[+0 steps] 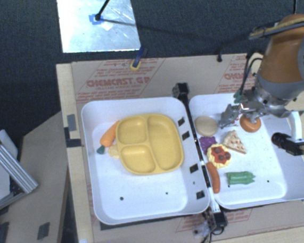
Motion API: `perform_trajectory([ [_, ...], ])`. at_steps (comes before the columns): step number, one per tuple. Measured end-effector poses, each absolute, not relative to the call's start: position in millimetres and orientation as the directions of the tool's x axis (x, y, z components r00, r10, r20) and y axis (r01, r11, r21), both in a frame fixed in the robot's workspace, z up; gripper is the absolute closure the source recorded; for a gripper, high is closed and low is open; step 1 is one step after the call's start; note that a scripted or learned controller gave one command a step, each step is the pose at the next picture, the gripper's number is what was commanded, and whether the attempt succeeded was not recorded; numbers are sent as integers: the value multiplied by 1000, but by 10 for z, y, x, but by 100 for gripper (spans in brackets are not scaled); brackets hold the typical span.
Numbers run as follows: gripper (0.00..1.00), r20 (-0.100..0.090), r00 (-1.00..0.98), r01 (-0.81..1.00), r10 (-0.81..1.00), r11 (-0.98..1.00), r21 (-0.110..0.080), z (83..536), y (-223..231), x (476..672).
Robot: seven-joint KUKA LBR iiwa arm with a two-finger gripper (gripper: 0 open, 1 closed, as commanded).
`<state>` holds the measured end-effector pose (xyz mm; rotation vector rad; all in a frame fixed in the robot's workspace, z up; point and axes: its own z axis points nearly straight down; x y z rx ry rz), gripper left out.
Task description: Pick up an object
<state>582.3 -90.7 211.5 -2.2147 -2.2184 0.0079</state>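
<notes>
Nearest the camera, a green toy (240, 177) lies in the right bin (295, 190), beside a red sausage (214, 177) and pizza slice (220, 155). Above them, the end effector (241, 116) hovers near an orange round piece (251, 124); its finger state cannot be told.

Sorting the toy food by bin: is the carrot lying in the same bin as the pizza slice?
No. The carrot lies in the left bin beside the yellow tray, while the pizza slice lies in the right bin.
</notes>
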Motion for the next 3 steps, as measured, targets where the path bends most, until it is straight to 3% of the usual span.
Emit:
perform_trajectory([
  [1, 0, 0, -3, 1000, 1000, 3, 1, 2162, -907, 5846],
  [3, 0, 1, -1, 1000, 1000, 1, -4, 1309, -911, 5798],
])
